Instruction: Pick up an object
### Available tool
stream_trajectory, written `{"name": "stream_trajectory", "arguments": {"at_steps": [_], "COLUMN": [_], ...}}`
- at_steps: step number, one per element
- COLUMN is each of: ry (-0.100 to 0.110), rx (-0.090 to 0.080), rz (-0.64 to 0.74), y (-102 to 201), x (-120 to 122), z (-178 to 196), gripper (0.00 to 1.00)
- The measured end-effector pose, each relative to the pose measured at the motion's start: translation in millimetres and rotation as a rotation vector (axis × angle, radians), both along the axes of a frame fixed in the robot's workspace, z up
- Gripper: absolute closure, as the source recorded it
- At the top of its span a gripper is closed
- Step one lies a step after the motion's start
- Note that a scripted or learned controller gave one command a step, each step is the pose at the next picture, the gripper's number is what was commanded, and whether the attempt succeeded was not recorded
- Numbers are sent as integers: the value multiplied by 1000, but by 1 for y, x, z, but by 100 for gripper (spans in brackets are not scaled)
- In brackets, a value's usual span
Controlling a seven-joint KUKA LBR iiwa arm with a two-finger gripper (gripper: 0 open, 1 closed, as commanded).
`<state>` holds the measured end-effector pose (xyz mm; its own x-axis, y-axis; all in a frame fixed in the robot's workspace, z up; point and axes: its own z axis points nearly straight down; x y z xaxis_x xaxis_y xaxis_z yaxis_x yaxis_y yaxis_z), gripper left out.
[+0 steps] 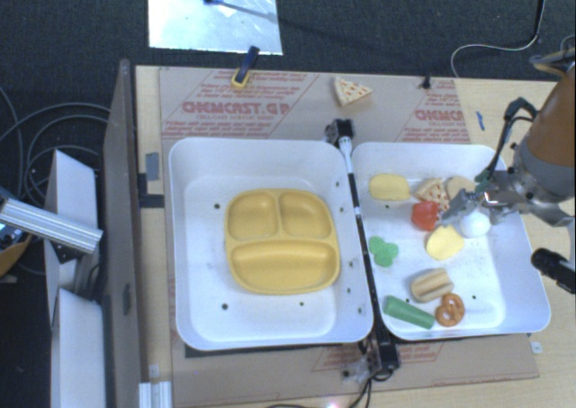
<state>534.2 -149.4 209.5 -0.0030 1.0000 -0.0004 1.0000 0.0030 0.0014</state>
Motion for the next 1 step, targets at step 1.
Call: {"name": "stream_trajectory", "arguments": {"at_steps": [1], "ry": [11], "rx": [4], "rz": [-3], "y": [16], "x": [-51], "z": [-102], "gripper": [0]}}
